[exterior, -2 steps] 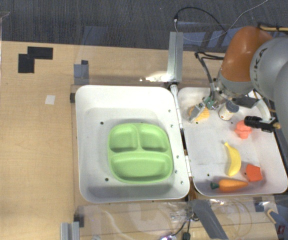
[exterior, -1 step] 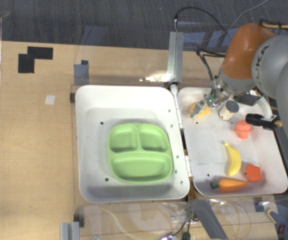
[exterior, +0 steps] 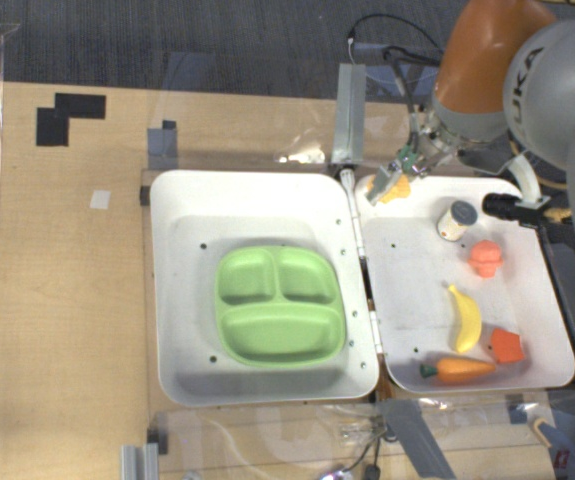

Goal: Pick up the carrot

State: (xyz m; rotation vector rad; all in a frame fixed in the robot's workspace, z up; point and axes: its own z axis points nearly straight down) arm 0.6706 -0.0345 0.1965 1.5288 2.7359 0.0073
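Note:
The carrot (exterior: pixel 462 369), orange with a dark green stub at its left end, lies flat along the near wall of the right bin (exterior: pixel 407 298). My gripper (exterior: pixel 391 180) hangs over the far left corner of that bin, a long way from the carrot. A small yellow object (exterior: pixel 398 191) sits right at the gripper's tip; whether it touches the gripper is unclear.
A banana (exterior: pixel 465 317) and an orange-red block (exterior: pixel 506 345) lie just beyond the carrot. Farther back are a pink object (exterior: pixel 485 257) and a small round jar (exterior: pixel 456 220). The left bin (exterior: pixel 182 268) holds a green divided tray (exterior: pixel 279 303).

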